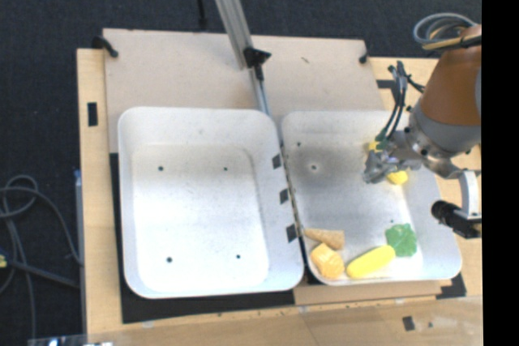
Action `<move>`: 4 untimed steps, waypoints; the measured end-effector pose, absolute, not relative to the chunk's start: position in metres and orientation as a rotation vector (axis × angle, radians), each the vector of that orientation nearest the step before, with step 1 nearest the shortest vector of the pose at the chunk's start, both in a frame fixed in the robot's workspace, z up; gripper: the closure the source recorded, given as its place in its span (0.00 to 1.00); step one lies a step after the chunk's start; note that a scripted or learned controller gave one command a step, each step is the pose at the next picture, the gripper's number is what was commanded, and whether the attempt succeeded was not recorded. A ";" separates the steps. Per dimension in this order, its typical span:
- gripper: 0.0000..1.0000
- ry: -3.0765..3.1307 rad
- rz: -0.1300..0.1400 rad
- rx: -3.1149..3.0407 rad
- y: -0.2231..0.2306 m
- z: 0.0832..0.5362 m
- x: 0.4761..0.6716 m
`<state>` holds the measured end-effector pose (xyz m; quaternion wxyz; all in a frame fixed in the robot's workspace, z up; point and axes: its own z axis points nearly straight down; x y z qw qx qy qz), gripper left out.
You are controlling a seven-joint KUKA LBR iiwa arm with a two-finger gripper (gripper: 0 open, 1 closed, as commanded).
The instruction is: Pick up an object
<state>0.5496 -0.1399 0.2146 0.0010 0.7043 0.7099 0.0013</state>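
Observation:
My gripper [376,171] hangs low over the right bin [340,174], near its right side, below the grey wrist and orange band. A small yellow object [396,177] lies right beside the gripper's tip, touching or nearly touching it, and the wrist partly hides it. Along the bin's front edge lie a tan cone-shaped piece [324,237], an orange-yellow block [327,262], a long yellow object [371,261] and a green object [401,240].
The left bin [199,198] stands beside the right one, their rims meeting in the middle. A slanted metal rail [231,4] rises from behind the bins. Cables [397,105] hang by the wrist. A black fitting [454,216] sits at the right bin's right rim.

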 end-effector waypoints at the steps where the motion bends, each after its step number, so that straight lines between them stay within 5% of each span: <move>1: 1.00 2.228 0.003 2.213 -0.094 0.210 0.565; 4: 1.00 2.229 0.003 2.213 0.058 0.232 0.622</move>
